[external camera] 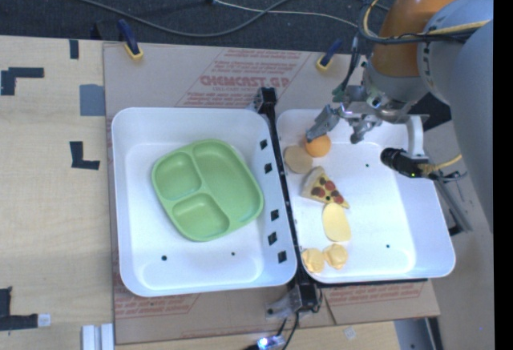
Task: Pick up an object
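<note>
My gripper hangs over the back left part of the right bin, its two fingers spread open with nothing between them. The left finger ends just above a small orange ball. Beside the ball, toward the divider, lies a tan round piece. In front of these rest a toy pizza slice, a pale yellow oval piece and two small yellow pieces near the bin's front edge.
The left bin holds a green three-compartment plate. A black divider strip runs between the bins. The grey arm and its orange band rise at the upper right; a cable and black fitting hang over the right bin.
</note>
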Robot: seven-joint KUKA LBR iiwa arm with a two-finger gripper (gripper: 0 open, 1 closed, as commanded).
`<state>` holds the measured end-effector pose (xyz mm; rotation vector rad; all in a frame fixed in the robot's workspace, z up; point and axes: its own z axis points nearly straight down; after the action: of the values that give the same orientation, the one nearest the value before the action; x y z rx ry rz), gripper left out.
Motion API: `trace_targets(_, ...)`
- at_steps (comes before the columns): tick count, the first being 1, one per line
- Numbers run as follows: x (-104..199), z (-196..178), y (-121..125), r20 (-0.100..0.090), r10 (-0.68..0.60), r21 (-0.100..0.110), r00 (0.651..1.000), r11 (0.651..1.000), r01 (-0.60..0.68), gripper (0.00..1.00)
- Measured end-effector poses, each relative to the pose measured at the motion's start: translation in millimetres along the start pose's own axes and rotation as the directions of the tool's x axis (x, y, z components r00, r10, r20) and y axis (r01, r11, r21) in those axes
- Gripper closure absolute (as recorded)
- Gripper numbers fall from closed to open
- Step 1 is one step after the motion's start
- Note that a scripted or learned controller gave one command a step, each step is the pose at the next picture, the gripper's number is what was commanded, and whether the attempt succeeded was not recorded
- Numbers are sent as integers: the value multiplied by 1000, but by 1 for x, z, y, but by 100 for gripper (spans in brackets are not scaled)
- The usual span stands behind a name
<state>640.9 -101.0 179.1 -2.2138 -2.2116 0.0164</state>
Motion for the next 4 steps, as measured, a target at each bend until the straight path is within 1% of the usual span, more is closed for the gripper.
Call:
trace_targets(1,0,-9,3,1,-3,-14,1000,1000,3,0)
trace_targets(2,7,43,11,3,-3,-13,1000,1000,3,0)
trace_targets(3,6,94,12,6,-2,-16,1000,1000,2,0)
trace_targets(4,7,81,13,4,-3,-20,1000,1000,3,100)
